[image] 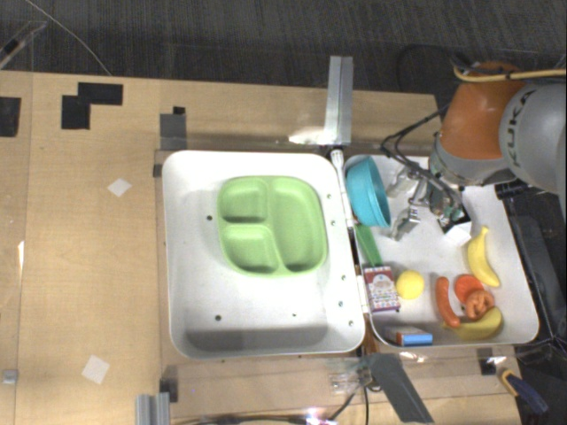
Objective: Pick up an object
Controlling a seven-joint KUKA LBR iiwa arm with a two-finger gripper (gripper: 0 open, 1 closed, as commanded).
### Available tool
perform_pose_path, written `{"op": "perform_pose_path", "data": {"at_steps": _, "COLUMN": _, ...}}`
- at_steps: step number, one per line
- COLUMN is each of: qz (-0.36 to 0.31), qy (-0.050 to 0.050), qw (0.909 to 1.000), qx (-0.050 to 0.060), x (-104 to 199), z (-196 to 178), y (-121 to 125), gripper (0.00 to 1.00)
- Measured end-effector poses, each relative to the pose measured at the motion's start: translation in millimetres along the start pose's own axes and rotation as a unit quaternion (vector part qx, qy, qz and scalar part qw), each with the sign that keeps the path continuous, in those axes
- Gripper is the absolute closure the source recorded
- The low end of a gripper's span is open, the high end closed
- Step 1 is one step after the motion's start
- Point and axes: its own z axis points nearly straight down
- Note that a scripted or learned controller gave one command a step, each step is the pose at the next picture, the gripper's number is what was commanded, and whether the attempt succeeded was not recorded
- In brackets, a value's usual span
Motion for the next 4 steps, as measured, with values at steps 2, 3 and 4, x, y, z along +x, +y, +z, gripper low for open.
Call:
{"op": "perform_pose_path", "data": {"at_steps": 2, "qz": -0.01, "qy": 0.002, "qw": 0.9999, "qx": 0.002, "x": 80.9, "z": -3.8, "y": -66.5, "gripper": 0.0}}
{"op": "perform_pose_path", "data": {"at_steps": 3, "qz": -0.005, "qy": -0.002, "qw": 1.0, "qx": 0.002, "x": 147.7, "z": -4.6, "y": -57.2, "gripper": 0.0}}
{"op": "perform_pose_path", "data": {"at_steps": 4, "qz": 0.002, "qy": -0.004, "qw": 1.0, "qx": 0.002, "x": 151.4, "z": -4.9, "y": -28.9, "gripper": 0.0}}
